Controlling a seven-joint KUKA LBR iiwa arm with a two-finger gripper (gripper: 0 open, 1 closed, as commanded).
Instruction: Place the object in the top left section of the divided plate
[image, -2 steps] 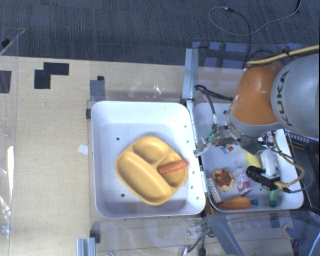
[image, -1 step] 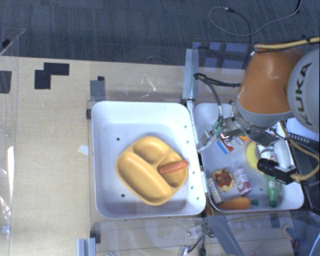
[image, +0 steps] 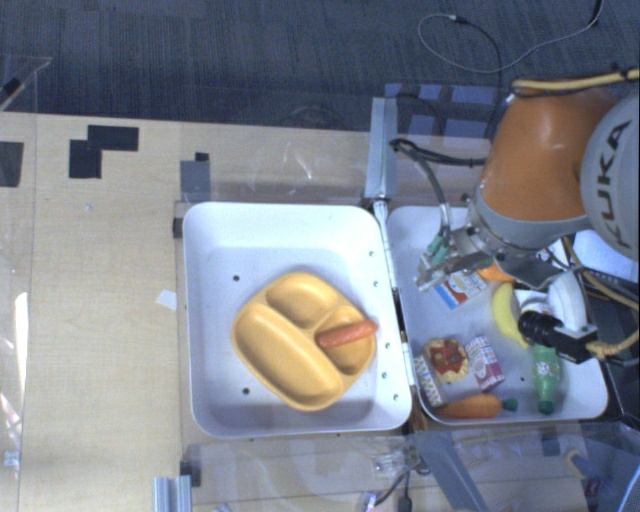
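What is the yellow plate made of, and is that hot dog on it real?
The yellow plate looks like moulded plastic: one even colour, smooth rounded dividers and a soft shine. The hot dog lying in its right section seems to be a toy, probably plastic too, since it is evenly orange-red and glossy, though the view can't settle that. The white bin under them also looks like smooth plastic.

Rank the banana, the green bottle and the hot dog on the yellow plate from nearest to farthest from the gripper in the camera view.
From the gripper:
1. Banana, right bin, just right of it.
2. Green bottle, right bin, near corner.
3. Hot dog, on the yellow plate, left bin.
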